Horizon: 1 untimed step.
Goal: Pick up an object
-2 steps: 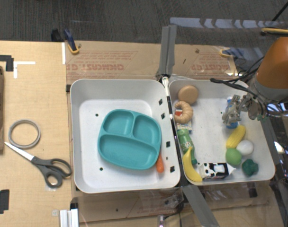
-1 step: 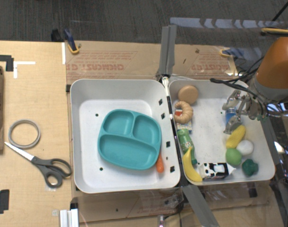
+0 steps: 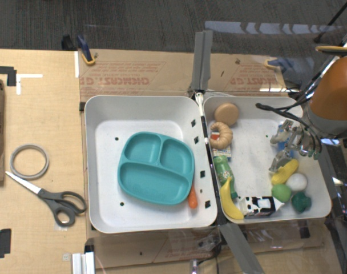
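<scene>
Risk first: the jaws hang over a tight cluster at the right bin's far right side, so a descent could clip 2 or 3 items at once. The small yellow piece just below them touches the white ball and the green ball, with a darker green item just beside those. Round things likely roll off on contact; a pinch could skid the yellow piece sideways or push it against the bin wall. The cables near the wrist could also snag.

The arm comes in from the right, its orange band above the wrist, and the tool points down and left into the right bin. Whether the jaws are released or clenched cannot be told; the metal parts blur together, and nothing is clearly seen between them.

Other candidates in the same bin: a banana along the left wall, a green bottle-like item, a donut-shaped toy, a tan round thing, and a black-and-white item. The left bin holds a teal divided plate and a small orange piece. Scissors and a tape roll lie on the counter, well apart.
</scene>
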Motion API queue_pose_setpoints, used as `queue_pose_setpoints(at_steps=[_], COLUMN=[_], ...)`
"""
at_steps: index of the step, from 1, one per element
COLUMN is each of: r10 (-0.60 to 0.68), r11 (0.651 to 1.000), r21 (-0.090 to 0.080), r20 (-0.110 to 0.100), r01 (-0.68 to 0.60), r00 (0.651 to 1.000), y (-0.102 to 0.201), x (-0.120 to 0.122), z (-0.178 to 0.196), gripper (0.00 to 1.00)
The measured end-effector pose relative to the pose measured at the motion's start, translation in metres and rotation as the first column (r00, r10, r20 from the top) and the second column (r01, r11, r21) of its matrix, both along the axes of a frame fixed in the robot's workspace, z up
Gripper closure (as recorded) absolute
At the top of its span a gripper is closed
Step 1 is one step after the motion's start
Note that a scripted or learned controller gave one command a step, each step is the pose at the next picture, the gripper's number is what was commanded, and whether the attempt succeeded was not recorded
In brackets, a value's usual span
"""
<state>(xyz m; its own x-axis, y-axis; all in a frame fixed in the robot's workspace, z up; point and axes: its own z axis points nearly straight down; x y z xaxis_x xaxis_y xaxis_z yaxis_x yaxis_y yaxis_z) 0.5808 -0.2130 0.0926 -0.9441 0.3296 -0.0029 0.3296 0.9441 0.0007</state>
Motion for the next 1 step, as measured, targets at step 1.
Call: queue_pose_setpoints(at_steps=[1], r10=[0.003], r11=[1.0], r21=[-0.002], r20=[0.005], r01=[-0.003], r00=[1.0], y=[0.0003], x=[0.0017], z=[0.0103], gripper=[1.0])
